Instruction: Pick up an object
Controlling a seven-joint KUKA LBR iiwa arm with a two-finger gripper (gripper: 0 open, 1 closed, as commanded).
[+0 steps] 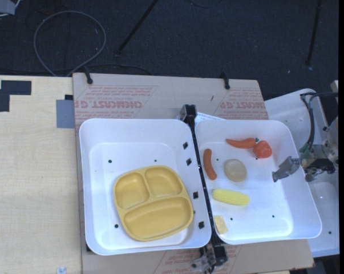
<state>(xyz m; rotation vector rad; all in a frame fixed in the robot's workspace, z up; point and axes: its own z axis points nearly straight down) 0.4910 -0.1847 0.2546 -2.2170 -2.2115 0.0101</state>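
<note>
Objects for the pick are all sitting in the right bin [300,210], and none of them is in the gripper's [287,168] grasp. Up top lies an orange carrot [241,142], its thick end touching a small red tomato-like piece [263,149]. Just below them sits a round beige bun [235,170], and left of that, close to the divider, a reddish-brown sausage [209,164] lying almost lengthwise along it. Lower down, a yellow corn cob [231,197] rests near the middle, and a small pale yellow wedge [220,224] sits by the bottom left corner.

Over at the right wall of that bin, the gripper comes in from the side, its grey tip poking over the rim, well apart from every item. Whether its tips are spread or closed, I cannot tell at this angle; nothing is seen between them.

Meanwhile the left bin [97,136] holds a yellow compartment tray [153,202], three sections, tilted a little in the lower half. Both bins rest on a cardboard sheet [160,99].
</note>
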